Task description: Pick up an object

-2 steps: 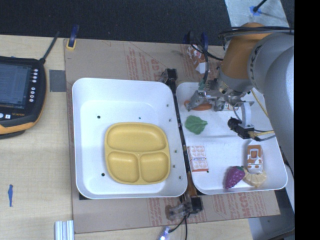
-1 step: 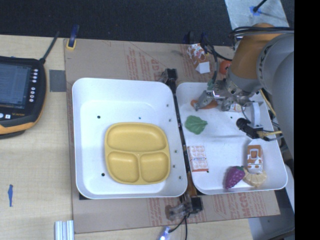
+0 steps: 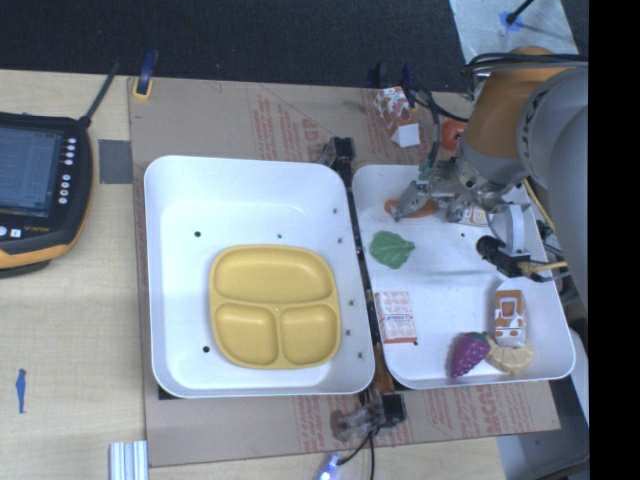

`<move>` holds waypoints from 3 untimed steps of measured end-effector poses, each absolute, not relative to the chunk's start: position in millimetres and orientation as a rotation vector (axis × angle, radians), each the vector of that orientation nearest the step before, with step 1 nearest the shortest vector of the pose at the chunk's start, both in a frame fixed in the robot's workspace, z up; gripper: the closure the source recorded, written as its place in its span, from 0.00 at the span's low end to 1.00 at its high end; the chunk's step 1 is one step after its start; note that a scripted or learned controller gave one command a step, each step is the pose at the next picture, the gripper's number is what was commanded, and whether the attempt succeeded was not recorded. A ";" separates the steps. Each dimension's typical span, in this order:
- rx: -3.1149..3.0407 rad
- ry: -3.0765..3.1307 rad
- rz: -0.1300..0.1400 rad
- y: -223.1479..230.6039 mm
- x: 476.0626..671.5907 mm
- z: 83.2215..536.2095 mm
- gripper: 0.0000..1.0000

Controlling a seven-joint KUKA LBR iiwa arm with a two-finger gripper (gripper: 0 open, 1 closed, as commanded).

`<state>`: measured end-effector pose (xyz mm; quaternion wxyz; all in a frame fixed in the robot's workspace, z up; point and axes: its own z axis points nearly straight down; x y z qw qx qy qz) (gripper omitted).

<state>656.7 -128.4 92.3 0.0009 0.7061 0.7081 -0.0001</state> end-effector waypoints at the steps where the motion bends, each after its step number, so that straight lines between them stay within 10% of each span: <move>1: 2.217 2.229 0.005 -144.7 657.3 92.6 0.00; 3: 2.219 2.239 0.015 -165.5 658.9 92.9 0.00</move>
